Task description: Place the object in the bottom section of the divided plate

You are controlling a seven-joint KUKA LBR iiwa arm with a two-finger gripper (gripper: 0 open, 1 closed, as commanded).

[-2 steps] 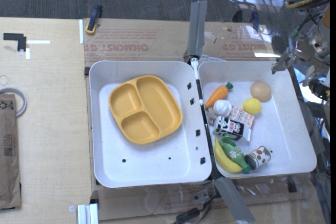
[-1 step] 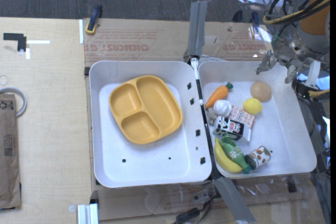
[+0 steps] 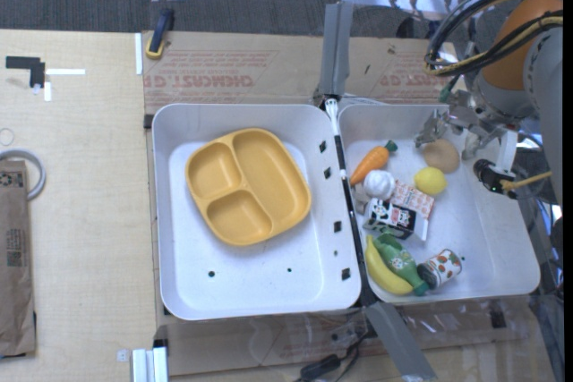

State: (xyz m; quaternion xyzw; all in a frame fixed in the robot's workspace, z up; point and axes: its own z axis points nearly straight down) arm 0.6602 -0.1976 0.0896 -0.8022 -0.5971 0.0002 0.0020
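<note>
Two white bins sit side by side: the divided plate (image 3: 248,184) lies in the left bin (image 3: 170,219); the gripper (image 3: 436,131) hovers at the right bin's (image 3: 501,255) far edge beside a tan object (image 3: 441,157), its grasp impossible to tell.

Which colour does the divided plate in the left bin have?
The divided plate is yellow-orange, one plain colour throughout, seen in the camera view.
</note>
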